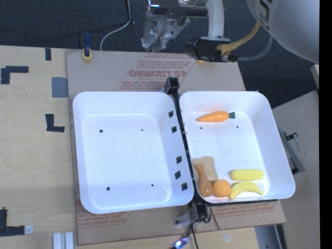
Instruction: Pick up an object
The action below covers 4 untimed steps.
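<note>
Over in the right bin (270, 139) there's a handful of toy food, and the carrot (213, 117) looks like the easiest pick since it lies alone at the far end, well apart from everything else. My guess is it's light hollow plastic, stiff and a bit slick, so it could squirt out of a pinch. I'd grab it across the thick orange middle, not the tapered tip or the little green stub on its right end.

Everything else is crowded into the near corner: a tan bread-looking piece (206, 168) touching an orange ball (222, 188), then a corn cob (247, 175) just beside a banana (246, 190) right up against the near rim. Those look harder to get clean, the round one would probably roll.

As for the gripper (157, 34), it hangs beyond the far edge of the bins, above the cardboard on the desk (31, 139), carrying nothing, though whether it's spread or pinched I can't tell from this angle. Left bin (124, 144) isn't much use for this
</note>
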{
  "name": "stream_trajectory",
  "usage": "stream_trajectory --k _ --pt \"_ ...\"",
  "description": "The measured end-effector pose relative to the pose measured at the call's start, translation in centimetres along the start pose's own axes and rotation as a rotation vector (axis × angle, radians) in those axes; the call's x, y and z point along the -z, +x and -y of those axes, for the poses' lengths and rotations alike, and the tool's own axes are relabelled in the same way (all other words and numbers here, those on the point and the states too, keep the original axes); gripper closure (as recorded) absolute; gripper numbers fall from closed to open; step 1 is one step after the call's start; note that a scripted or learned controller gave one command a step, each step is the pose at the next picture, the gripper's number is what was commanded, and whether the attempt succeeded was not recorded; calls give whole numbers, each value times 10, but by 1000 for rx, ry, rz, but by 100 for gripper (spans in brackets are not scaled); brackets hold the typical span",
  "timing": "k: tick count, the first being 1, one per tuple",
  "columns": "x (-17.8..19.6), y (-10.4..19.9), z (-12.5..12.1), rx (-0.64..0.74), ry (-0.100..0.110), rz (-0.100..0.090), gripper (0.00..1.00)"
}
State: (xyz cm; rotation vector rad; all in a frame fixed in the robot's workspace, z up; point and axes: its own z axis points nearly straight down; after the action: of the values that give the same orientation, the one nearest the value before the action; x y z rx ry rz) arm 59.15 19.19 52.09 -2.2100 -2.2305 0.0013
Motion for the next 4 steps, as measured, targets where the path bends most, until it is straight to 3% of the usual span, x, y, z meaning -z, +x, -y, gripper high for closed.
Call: stream_trajectory --k 4 --pt "41 -2 1 0 1 5 100"
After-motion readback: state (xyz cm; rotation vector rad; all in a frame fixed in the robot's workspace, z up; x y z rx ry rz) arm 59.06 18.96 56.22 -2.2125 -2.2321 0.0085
